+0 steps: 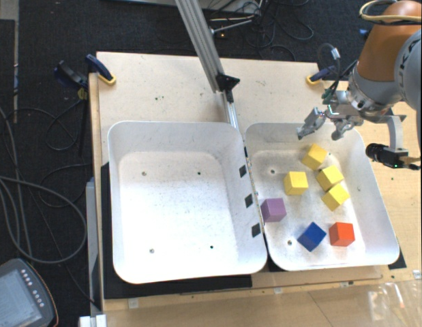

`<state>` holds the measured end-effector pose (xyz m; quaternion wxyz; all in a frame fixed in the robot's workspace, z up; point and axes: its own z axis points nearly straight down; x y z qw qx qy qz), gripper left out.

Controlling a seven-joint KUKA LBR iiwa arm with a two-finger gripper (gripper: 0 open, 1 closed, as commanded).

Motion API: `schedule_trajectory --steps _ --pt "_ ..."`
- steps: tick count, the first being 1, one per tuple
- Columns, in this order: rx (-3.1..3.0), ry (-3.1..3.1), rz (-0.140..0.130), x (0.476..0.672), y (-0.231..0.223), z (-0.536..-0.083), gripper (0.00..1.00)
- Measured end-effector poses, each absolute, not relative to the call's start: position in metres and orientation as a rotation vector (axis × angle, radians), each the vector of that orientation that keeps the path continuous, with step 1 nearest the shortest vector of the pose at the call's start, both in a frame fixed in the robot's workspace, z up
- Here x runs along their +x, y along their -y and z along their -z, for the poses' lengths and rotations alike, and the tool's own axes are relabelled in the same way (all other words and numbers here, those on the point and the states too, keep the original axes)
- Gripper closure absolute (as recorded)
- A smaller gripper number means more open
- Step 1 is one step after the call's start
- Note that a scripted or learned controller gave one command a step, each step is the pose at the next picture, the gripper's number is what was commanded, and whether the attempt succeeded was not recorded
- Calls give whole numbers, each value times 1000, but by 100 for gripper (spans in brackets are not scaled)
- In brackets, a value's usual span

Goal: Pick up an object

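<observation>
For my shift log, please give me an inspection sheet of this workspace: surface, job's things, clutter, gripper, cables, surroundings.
Surface: wooden bench bearing left bin and right bin.
Job's things: in the right bin, four yellow blocks, a purple block, a blue block, an orange block.
Clutter: nothing seen.
Gripper: gripper open, holding nothing, above the right bin's far edge.
Cables: black cables on the floor.
Surroundings: clamps at the bench's far corners, metal rail, pendant.
</observation>
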<state>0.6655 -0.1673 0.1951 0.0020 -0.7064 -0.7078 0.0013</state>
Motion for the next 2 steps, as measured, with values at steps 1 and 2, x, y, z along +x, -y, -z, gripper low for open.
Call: schedule_trajectory --steps 1,2 --pt "-2218 2224 -3 666 167 -198 0" --pt "-2220 2219 -5 664 173 -153 0"
